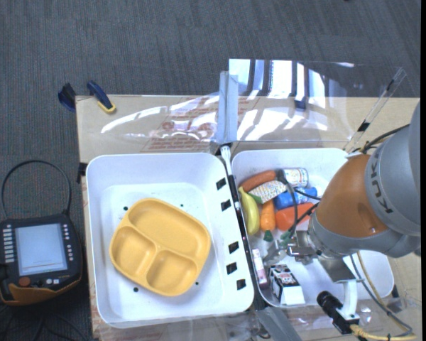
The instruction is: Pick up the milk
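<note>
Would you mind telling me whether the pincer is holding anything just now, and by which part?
It cannot be told: the grey-and-orange arm hides the pincer over the right white bin.

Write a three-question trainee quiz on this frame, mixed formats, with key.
1. True or false: the yellow divided plate lies in the left bin.
2. The milk carton sits in the right bin at its: A) far edge B) near edge C) outside it.
3. Fill in: the banana lies beside the ___ between the bins.

Key: 1 true; 2 B; 3 divider.
</note>
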You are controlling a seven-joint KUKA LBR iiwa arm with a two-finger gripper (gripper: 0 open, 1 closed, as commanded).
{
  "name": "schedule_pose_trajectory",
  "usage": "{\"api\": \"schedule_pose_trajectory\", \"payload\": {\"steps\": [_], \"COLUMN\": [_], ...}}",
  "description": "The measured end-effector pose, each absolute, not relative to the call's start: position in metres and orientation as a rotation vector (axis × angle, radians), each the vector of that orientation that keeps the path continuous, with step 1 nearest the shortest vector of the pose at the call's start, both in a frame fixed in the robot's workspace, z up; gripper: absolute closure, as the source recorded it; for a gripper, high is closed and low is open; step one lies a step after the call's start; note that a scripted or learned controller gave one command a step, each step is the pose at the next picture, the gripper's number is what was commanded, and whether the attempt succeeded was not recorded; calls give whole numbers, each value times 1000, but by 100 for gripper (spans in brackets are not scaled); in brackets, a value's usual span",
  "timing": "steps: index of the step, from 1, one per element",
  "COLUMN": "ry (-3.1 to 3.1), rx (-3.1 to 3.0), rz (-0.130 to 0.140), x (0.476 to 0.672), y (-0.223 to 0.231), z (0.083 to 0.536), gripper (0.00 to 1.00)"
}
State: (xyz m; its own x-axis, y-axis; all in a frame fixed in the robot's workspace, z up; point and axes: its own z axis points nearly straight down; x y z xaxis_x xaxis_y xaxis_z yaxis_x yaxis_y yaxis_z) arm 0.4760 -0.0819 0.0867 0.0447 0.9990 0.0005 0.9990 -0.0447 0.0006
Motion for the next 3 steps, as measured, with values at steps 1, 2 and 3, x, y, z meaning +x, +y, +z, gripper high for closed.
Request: {"api": "schedule_pose_trajectory", "payload": {"steps": [1, 2, 3], "ry": [2141, 2153, 2145], "rx": [2298, 2287, 2294], "rz": [2, 2, 2], "x": [476, 476, 476], "y": [-82, -81, -83], "z": [87, 87, 87], "gripper": [0, 0, 0]}}
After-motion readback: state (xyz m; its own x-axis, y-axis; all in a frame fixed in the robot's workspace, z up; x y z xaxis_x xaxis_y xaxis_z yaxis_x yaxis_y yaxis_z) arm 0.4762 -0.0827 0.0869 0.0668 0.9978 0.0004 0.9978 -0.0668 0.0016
